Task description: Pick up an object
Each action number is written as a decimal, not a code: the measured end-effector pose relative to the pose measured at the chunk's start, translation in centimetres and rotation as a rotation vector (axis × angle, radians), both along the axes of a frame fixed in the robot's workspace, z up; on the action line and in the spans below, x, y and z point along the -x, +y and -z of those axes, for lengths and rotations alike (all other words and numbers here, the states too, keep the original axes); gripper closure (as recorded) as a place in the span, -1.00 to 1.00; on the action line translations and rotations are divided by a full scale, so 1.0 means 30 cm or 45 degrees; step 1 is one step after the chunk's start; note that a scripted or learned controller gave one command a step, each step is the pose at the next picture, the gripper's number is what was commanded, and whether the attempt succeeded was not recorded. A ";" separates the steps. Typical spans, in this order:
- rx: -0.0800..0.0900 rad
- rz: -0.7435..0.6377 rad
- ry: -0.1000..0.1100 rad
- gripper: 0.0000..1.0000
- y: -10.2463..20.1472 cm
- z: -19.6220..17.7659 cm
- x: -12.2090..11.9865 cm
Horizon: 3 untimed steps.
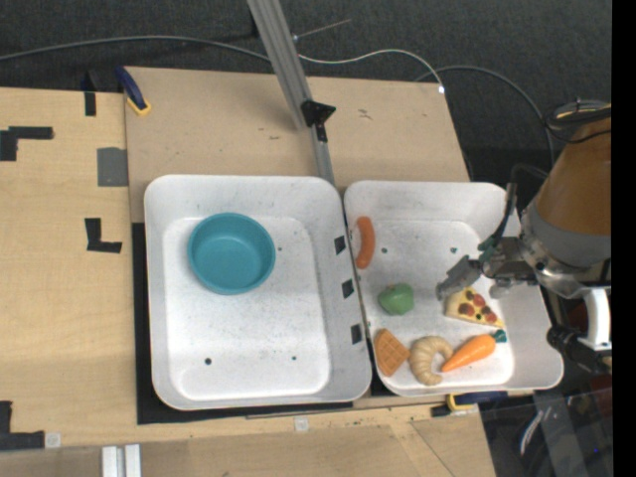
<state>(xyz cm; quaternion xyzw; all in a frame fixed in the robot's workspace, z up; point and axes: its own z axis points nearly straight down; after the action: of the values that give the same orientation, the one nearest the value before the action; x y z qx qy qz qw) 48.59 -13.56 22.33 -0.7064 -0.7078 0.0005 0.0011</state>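
In the right bin (427, 199) lie several toy foods: an orange-red sausage (364, 241), a green lump (397, 298), a waffle piece (391, 351), a croissant (427, 358), a carrot (469, 351) and a pizza slice (474, 311). My gripper (478, 280) hangs low at the bin's right side, just above the far edge of the pizza slice. It is open, its two grey fingers spread apart with nothing held between them. The arm's orange band (581, 182) rises behind it at the right.
The left bin (169, 356) holds a teal bowl (232, 252). A grey metal pole (283, 53) slants down to the gap between the bins. Cables run over the dark floor at the back. Black tape marks sit on the wooden bench at left.
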 end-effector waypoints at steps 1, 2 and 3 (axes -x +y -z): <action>0.000 0.000 0.000 -1.00 -0.001 0.000 0.000; -0.001 0.002 0.008 -1.00 -0.017 0.207 -0.002; -0.001 0.001 0.008 -1.00 -0.009 0.398 -0.019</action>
<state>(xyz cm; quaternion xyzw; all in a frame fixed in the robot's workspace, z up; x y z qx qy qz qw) 49.17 -13.84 10.38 -0.7067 -0.7075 0.0023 0.0037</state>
